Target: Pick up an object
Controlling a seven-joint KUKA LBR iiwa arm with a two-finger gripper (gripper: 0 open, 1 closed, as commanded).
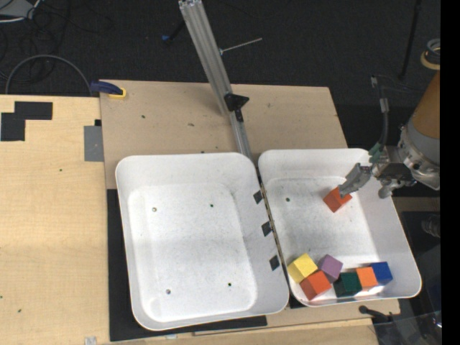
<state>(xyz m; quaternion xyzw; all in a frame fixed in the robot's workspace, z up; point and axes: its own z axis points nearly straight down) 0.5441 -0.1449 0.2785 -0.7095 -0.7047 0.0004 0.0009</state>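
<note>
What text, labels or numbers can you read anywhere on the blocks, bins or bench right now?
None readable in the camera view.
The blocks in the right bin, among them the red block by the hand, show plain coloured faces.
The left bin bears only small dark dots.
The bench carries no markings.

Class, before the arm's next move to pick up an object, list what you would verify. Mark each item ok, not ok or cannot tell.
1. Target stands alone: the red block lies by itself in the right bin. Ok.
2. Jaws ready: the gripper has its jaws apart. Ok.
3. Block centred between the jaws: it sits at the tip of one jaw, off to the side. Not ok.
4. Neighbours out of the way: the cluster of blocks lies apart at the bin's near edge. Ok.
5. Gripper height over the bin floor. Cannot tell.
</note>
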